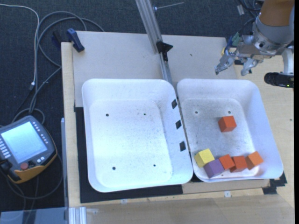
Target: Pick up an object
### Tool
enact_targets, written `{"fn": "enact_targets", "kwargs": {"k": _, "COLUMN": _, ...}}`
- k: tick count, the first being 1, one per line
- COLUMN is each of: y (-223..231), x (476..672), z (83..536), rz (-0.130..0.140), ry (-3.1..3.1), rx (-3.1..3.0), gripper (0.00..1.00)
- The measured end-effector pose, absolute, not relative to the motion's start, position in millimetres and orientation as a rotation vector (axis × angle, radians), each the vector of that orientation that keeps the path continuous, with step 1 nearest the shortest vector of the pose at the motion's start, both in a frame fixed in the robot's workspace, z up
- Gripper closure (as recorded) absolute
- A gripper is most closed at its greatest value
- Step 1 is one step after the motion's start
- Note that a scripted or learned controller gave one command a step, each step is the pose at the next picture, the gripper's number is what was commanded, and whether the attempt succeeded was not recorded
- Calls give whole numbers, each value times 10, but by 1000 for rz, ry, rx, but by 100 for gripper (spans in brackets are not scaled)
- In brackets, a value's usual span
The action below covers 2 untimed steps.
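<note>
Camera view: fingers [234, 66] spread apart, grasping nothing; lone orange cube [227, 123] in right bin [266, 120].

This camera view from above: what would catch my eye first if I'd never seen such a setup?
Probably the coloured blocks in the right bin: a yellow block, a purple block and three orange ones huddle along its near edge, while a lone orange block sits mid-bin. Then the gripper, fingers spread, hanging above that bin's far rim.
</note>
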State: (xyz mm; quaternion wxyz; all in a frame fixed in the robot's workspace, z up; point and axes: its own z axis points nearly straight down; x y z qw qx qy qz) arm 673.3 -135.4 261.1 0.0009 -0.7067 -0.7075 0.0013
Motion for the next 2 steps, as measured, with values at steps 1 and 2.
{"fn": "enact_targets", "kwargs": {"k": 1, "y": -1685, "x": 6435, "z": 969, "rz": 10, "ry": -2214, "rx": -2217, "gripper": 0}}
{"fn": "enact_targets", "kwargs": {"k": 2, "y": -1328, "x": 5855, "z": 996, "rz": 3, "ry": -2217, "rx": -2216, "gripper": 0}}
